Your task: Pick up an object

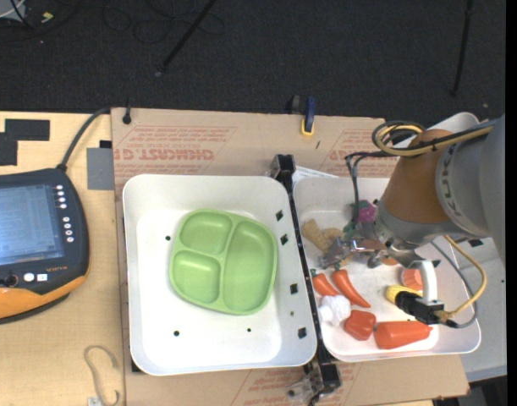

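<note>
Overhead, the arm [465,180] comes in from the right and bends downward over the right bin [471,342], its orange band [415,189] just above the wrist. The wrist points down and slightly leftward, so the gripper [360,246] sits low in the middle of the bin's left half. Whether it is spread or pressed together cannot be told, since its tip is lost among metal parts and cables, and nothing can be seen held in it.

The loose things to pick from all lie in that same bin. A tan piece [324,237] lies just left of the gripper and a small purple thing [365,213] just behind it. A carrot [349,288] lies slanted just in front. Nearer the front wall are a white lump [331,311], a red piece [360,324] and a larger orange piece [402,334], close together.

The left bin [148,311] holds a green divided plate [224,260]. Both bins rest on a cardboard sheet [199,142] on the tabletop [38,353], with a handheld screen unit [30,235] at the far left.
</note>
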`<state>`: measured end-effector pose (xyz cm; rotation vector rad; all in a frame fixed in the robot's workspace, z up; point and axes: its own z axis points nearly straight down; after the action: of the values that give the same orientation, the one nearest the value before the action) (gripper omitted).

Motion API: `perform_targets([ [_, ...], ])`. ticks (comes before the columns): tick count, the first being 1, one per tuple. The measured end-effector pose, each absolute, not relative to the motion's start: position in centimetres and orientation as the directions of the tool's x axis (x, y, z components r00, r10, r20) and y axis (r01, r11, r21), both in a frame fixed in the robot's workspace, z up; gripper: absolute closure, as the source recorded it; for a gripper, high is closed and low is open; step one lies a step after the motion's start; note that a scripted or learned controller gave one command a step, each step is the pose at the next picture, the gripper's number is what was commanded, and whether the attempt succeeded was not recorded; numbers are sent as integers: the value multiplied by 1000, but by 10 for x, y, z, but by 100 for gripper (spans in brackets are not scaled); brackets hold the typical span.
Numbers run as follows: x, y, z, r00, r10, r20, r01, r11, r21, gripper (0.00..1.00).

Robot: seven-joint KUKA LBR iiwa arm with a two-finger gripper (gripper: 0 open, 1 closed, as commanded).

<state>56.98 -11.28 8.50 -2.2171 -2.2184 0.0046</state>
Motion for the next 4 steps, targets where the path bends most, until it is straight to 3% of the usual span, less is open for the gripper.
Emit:
perform_targets([
  [1, 570, -115, 97, 6, 1000, 2, 1000, -6, -5, 100],
  [2, 576, -111, 157, 0, 1000, 0, 1000, 0, 3, 100],
  [4, 580, -118, 229, 0, 1000, 0, 1000, 0, 1, 100],
])
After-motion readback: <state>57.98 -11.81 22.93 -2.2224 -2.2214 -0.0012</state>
